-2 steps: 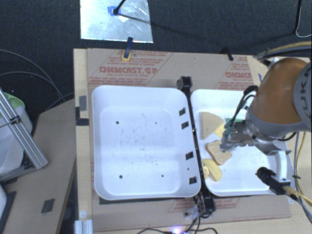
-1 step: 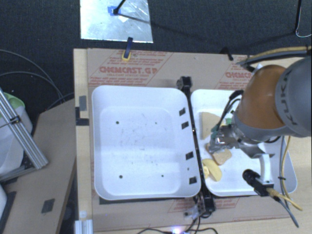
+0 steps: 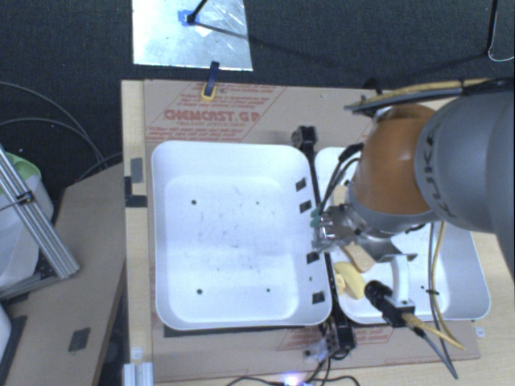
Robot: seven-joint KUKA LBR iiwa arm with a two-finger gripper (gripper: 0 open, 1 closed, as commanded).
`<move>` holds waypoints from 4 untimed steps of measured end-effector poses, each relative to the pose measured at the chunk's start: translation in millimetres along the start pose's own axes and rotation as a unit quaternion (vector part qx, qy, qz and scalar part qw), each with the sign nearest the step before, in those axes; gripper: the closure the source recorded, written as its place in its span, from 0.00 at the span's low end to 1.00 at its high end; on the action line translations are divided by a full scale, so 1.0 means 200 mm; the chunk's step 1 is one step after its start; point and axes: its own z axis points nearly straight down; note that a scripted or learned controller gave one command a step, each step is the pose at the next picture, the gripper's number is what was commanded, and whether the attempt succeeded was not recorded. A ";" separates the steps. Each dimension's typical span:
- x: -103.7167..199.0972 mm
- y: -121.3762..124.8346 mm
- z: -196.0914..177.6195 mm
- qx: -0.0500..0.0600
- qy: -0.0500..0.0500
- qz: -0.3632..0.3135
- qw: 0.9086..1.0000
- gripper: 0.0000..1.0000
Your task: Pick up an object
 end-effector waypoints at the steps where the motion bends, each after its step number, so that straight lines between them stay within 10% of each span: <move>1: 0.12 0.01 -1.03 -0.009 0.001 0.002 1.000 1.00; 2: 0.11 0.00 -0.99 -0.001 -0.002 0.003 1.000 0.00; 3: -0.17 -0.01 -0.41 0.005 -0.003 0.008 1.000 0.00; 4: -0.87 0.14 0.41 0.005 -0.004 0.011 1.000 0.00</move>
